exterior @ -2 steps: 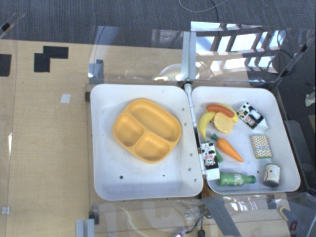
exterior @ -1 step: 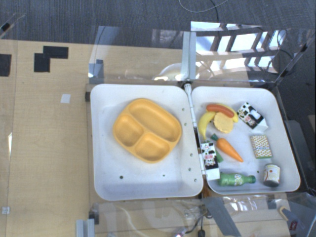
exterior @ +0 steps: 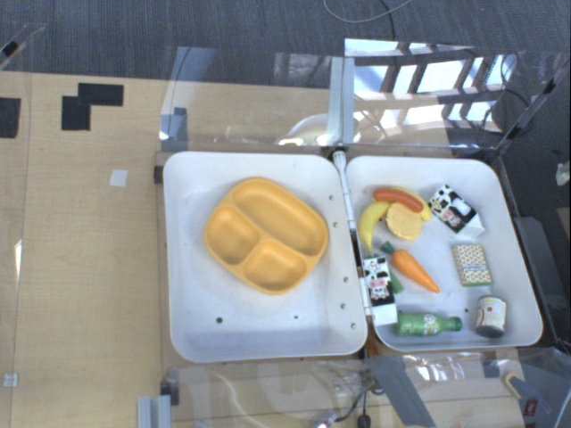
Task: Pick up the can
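Note:
The can (exterior: pixel 491 316) is a small tin with a pale label and a dark base, lying in the right bin's near right corner. It rests just right of a green bottle (exterior: pixel 427 325) that lies on its side. A beige cracker-like block (exterior: pixel 471 264) sits just behind the can.
The right bin (exterior: pixel 500 185) also holds a banana (exterior: pixel 369 224), a sausage (exterior: pixel 399 199), an orange slice (exterior: pixel 403 224), a carrot (exterior: pixel 415 270) and two cow-print cartons (exterior: pixel 452 209) (exterior: pixel 379 285). The left bin (exterior: pixel 192 328) holds a yellow divided plate (exterior: pixel 265 234).

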Robot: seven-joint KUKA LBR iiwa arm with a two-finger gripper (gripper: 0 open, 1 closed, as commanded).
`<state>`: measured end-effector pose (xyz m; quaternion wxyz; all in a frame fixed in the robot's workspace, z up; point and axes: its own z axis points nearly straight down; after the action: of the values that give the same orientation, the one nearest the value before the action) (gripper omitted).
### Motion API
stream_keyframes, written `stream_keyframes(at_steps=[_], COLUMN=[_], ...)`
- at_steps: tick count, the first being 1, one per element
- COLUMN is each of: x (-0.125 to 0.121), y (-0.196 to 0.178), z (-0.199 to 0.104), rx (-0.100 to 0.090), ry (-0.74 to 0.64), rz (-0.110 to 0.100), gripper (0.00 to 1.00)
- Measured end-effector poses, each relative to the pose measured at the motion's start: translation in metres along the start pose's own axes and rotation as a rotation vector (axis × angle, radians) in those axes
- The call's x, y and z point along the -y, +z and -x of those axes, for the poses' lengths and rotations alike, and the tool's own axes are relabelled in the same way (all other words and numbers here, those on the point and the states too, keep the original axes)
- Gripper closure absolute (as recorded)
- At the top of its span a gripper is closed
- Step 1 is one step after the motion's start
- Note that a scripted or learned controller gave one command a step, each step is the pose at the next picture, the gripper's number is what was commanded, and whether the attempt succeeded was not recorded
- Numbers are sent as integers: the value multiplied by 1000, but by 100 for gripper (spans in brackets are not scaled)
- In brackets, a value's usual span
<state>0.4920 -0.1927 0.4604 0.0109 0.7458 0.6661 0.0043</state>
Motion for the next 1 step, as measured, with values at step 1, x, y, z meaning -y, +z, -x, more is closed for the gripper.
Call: stream_keyframes(at_steps=[1], x=[-2], y=[-12], z=[0], rx=[3], ry=[-7], rz=[8], gripper=[100])
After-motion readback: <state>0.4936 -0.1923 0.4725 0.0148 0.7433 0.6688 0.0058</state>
